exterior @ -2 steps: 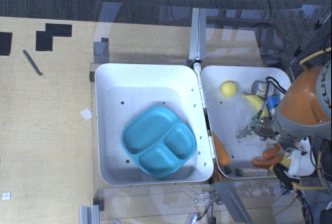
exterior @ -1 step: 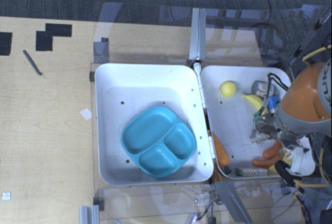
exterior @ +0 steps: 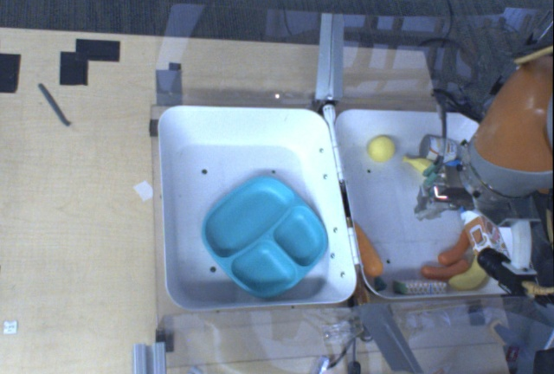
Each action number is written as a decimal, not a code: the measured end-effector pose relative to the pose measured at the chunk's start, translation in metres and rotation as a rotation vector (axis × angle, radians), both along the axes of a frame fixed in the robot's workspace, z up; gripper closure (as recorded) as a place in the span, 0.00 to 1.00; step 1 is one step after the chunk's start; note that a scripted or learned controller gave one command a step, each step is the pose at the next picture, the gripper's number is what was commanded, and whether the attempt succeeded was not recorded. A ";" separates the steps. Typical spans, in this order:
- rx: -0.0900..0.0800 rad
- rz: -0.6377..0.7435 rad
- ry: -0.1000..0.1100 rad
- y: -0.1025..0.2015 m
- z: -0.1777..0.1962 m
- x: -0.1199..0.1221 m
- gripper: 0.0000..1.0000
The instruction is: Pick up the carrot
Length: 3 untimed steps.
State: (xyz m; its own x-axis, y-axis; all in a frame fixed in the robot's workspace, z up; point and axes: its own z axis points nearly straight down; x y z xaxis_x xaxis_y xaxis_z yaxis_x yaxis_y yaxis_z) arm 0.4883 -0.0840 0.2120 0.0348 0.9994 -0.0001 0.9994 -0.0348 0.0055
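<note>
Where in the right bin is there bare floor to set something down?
Bare floor lies mid-bin, between the yellow ball, the carrot and the gripper. The near right corner is crowded: sausage, yellow piece.

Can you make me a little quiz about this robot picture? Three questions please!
1. True or false: the blue plate lies in the left bin.
2. Which bin holds the carrot? A) left B) right
3. Fill in: the carrot lies against the right bin's ____ wall, apart from the gripper.

Key: 1 true. 2 B. 3 left.
</note>
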 end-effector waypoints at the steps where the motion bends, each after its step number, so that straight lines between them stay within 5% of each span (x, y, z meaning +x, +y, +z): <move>1: 0.001 -0.265 0.000 0.030 0.112 0.000 1.00; 2: 0.004 -0.762 0.000 0.078 0.192 -0.001 1.00; 3: 0.008 -1.183 0.000 0.111 0.224 -0.001 1.00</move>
State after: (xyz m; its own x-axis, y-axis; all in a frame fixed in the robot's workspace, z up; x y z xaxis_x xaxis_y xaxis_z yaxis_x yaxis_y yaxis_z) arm 0.4874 0.0273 0.4356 0.9383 0.3457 0.0061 0.3457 -0.9384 0.0011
